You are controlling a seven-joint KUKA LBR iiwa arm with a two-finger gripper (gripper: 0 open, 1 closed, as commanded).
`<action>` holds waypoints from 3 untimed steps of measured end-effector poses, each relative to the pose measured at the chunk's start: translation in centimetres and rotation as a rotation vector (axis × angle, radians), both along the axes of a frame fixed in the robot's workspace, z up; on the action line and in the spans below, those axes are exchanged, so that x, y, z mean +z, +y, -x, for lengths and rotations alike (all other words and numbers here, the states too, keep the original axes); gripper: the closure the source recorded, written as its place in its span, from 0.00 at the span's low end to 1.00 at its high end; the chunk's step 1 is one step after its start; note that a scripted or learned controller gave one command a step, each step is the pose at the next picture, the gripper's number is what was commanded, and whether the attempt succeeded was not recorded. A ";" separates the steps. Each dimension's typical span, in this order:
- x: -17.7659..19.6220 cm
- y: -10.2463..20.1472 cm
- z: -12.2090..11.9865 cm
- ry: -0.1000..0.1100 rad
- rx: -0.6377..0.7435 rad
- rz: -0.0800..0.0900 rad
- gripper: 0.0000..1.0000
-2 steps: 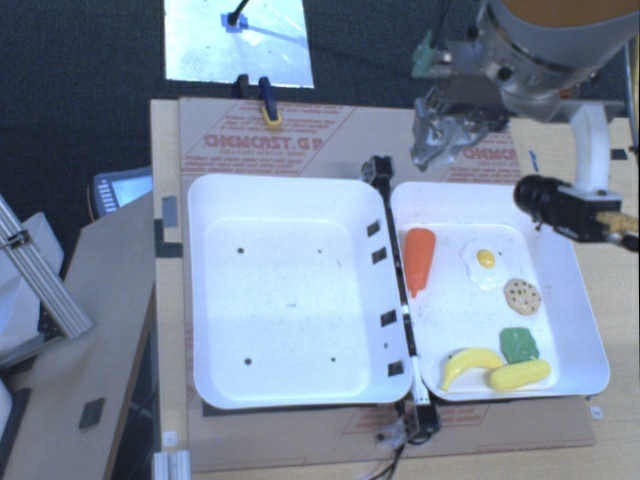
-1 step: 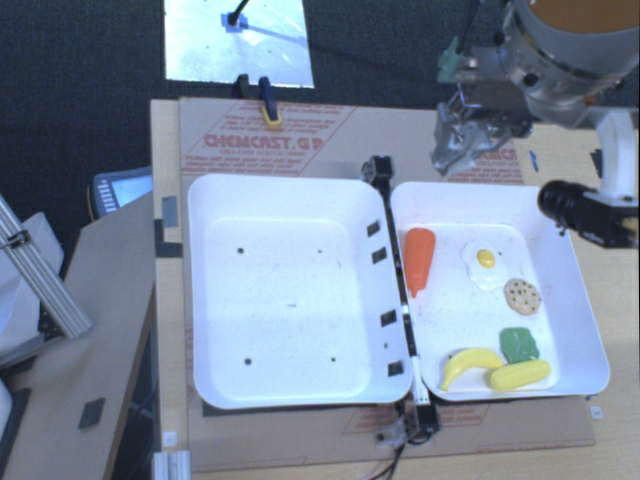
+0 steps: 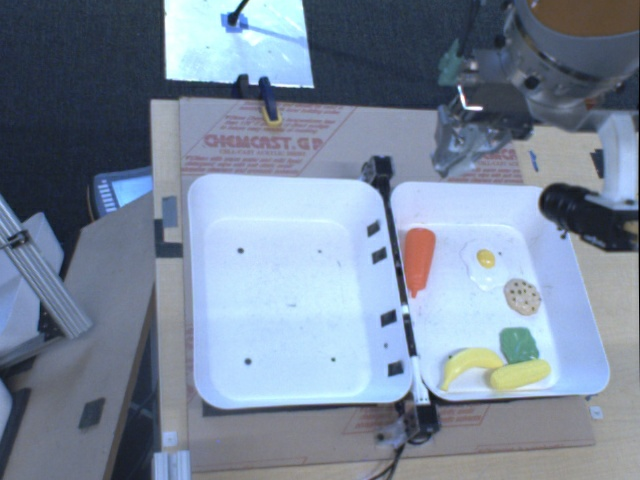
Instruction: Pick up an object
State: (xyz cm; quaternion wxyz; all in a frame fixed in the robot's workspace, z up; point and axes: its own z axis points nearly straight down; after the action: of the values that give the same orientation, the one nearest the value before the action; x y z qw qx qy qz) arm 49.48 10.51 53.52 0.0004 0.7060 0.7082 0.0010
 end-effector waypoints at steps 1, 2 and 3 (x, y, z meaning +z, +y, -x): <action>0.0 2.5 -0.2 0.000 0.002 -0.001 1.00; 0.0 1.2 0.8 0.000 -0.003 0.000 1.00; -1.3 -1.5 0.8 0.000 -0.004 0.001 1.00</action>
State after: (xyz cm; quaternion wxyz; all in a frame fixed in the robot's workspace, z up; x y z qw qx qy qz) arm 48.67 9.03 52.20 0.0008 0.7074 0.7068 0.0006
